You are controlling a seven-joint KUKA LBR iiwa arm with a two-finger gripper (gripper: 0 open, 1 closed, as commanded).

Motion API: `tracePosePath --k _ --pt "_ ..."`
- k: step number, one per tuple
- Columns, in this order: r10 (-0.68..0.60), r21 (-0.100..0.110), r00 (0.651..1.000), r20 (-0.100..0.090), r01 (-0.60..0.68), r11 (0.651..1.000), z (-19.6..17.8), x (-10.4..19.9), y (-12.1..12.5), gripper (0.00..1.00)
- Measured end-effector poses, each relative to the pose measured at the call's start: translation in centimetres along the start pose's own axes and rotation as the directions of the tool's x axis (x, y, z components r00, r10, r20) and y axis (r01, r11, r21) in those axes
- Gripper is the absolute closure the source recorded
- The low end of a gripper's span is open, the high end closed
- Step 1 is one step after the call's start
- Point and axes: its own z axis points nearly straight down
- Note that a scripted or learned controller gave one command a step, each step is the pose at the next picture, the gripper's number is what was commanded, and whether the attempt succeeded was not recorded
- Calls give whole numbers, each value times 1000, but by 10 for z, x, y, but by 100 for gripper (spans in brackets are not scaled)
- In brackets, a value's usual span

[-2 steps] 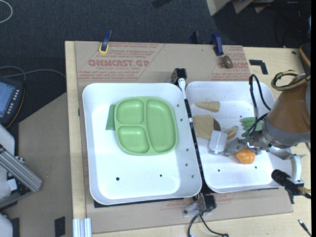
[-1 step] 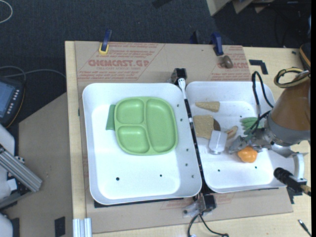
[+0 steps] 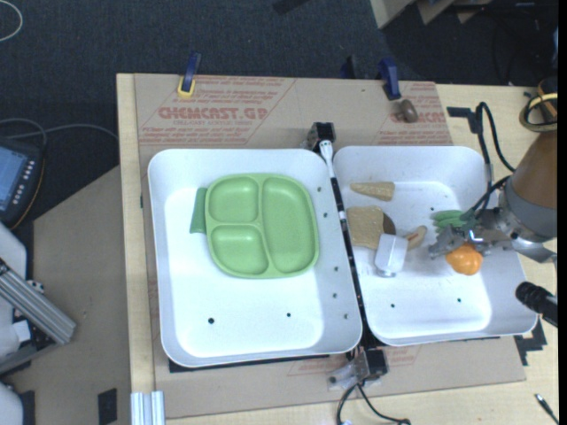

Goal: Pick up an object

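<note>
Left bin: green divided plate, upper centre. Right bin: tan wedge, tan slab, white cup by left wall. Gripper near right wall, orange ball touching it; grip state indeterminate.

Bright, even overhead light, faint shadows, slightly soft focus, mild white-bin glare.

place: robotics lab | evidence: clamped bench board, loose cables, grey carpet
</note>
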Motion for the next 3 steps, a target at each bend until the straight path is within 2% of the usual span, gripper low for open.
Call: tracePosePath --k 1,2,3 --pt "-1 0 1000 0 1 1000 -49 -5 10 100" --pt "-1 1 1000 -1 1 1000 -77 -6 11 100" --pt "-6 1 1000 -3 6 1000 -81 34 59 100"
